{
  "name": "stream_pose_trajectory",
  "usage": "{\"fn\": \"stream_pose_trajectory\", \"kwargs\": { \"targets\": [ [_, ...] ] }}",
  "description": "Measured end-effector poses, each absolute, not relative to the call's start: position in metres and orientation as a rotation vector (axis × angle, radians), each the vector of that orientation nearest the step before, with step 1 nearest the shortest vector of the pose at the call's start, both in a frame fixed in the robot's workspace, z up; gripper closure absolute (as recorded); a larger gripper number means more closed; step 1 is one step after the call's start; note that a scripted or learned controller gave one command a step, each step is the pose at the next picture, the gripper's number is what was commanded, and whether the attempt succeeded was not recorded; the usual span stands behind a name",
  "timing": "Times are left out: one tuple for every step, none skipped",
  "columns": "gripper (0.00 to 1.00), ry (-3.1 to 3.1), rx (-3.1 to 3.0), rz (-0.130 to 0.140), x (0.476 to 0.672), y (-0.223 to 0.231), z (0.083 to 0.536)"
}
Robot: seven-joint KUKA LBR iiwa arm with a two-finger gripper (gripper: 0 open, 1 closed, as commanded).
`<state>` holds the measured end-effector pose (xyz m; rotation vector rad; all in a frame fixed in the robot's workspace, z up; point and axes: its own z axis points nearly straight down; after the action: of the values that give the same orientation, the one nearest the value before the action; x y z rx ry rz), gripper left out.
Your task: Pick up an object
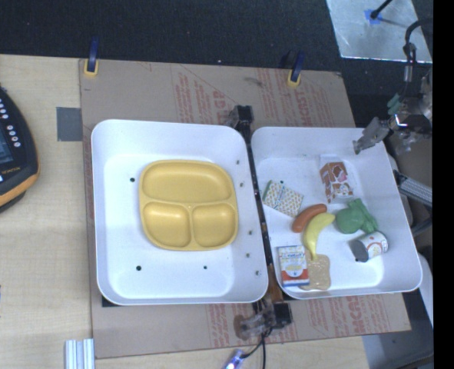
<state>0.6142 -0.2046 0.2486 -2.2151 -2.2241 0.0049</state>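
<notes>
The right white bin point(288, 148) holds several small items. These include a patterned packet point(282, 198), a brown and white carton point(336, 180), an orange sausage-shaped toy point(309, 217), a yellow banana point(316, 232), a green leafy toy point(355, 217), a small can point(372, 244), a red and white box point(292, 263) and a tan biscuit point(318, 272). My gripper point(371, 135) hangs at the bin's far right corner, above the rim. It is apart from every item, and the carton is the nearest one.
The left white bin point(115, 275) holds a yellow divided plate point(188, 204). A control pendant point(0, 152) lies at the bench's left edge. Clamps point(91, 58) pin the cardboard mat at the back. Arm parts and cables crowd the right edge point(411, 106).
</notes>
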Motion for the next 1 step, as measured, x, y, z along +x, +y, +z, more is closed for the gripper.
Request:
{"fn": "stream_pose_trajectory", "kwargs": {
  "targets": [
    [0.00, -2.226, -2.210, 0.007, 0.6315, -0.1959, 0.0903]
  ]
}}
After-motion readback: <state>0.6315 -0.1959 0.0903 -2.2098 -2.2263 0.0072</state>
